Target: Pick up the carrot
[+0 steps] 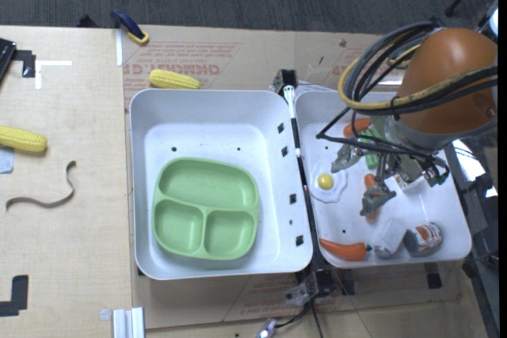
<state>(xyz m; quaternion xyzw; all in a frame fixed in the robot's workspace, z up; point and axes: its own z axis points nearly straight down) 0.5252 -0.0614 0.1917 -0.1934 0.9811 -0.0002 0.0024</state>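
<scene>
The carrot (343,249), orange with a green stem end, lies along the front wall of the right bin (455,206). My gripper (358,183) hangs over the middle of that bin, behind the carrot and apart from it. Its two dark fingers (342,161) are spread open, and nothing is clearly held between them. A small orange piece (369,180) shows close to the nearer finger; I cannot tell what it is. The orange-banded arm (447,79) and its cables cover the back right of the bin.
A fried egg toy (325,184) lies left of the gripper. A small can (426,237) and a pale object (390,237) sit right of the carrot. Another orange item (360,125) peeks out under the cables. The left bin (150,123) holds a green divided plate (207,208). Corn cobs (174,79) lie outside.
</scene>
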